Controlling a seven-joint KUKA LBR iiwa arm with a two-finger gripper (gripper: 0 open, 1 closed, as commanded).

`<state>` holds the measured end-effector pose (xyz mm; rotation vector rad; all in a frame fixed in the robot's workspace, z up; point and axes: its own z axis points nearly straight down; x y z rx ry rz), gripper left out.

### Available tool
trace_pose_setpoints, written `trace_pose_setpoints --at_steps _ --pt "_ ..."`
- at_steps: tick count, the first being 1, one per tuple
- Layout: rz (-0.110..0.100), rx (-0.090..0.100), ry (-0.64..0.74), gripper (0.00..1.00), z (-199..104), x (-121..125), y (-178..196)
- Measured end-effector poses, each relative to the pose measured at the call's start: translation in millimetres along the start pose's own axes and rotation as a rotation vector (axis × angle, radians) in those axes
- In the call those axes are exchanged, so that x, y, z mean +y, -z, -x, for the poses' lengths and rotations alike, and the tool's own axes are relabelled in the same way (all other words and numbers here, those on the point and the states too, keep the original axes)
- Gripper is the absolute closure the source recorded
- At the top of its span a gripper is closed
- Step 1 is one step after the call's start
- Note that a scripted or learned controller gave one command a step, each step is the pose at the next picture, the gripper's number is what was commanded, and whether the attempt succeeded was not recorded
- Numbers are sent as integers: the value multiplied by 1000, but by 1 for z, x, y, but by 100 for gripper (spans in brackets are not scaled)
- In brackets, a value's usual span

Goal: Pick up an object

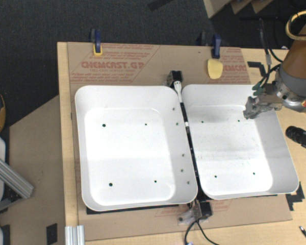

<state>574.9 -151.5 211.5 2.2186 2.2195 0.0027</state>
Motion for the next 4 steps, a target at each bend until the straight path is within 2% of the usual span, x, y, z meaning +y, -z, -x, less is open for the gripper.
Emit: trace_pose_setpoints --at_steps 1,2,3,4 --pt "13 2 9 100 -71 12 122" --pt "-14 4 6 100 -126 18 24" --pt "8 1 4 100 -150 58 100" --pt "1 1 1 100 -152 40 124"
